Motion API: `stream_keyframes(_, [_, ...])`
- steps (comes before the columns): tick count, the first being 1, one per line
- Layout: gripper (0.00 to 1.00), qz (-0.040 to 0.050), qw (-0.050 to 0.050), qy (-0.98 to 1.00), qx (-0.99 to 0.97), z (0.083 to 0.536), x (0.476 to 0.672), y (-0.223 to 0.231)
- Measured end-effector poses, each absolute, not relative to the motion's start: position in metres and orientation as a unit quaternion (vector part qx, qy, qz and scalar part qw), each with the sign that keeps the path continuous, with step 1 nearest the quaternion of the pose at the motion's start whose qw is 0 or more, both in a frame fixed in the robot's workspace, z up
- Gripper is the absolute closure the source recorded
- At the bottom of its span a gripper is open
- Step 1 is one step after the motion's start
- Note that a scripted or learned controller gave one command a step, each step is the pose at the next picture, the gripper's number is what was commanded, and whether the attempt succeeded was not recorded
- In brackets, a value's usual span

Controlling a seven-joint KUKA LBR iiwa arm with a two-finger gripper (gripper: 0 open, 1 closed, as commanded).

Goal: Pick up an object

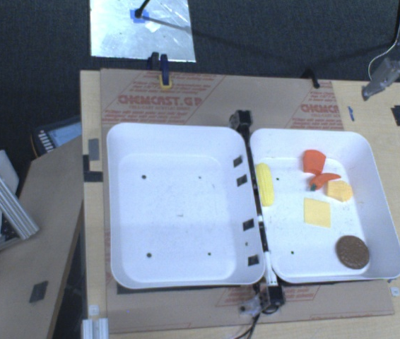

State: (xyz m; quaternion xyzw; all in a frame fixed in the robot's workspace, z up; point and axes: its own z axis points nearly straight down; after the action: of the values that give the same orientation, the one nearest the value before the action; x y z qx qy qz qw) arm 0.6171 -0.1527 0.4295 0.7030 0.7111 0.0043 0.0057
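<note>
From my remote seat, I saw the gripper [396, 69] hanging at the upper right, above the bench beyond the right bin [380, 189]; its metal fingers looked spread, though blur there left me unsure, and nothing sat between them. All the pickable things lay in that right bin, well apart from the gripper. An ear of corn [264, 183] lay along the left wall. An orange wedge [314, 161] sat near the back, with a carrot [322, 181] just below it, touching or nearly touching an orange-yellow block [340, 190]. A flat yellow square [318, 212] lay mid-bin, and a brown round cookie [353, 251] near the front right corner. The left bin [115, 210] stood beside it.
</note>
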Motion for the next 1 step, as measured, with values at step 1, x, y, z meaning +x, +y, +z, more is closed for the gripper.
stream_keyframes(1, [0.00,0.0038,0.006,0.710,0.704,0.5196,0.6467,-0.1291])
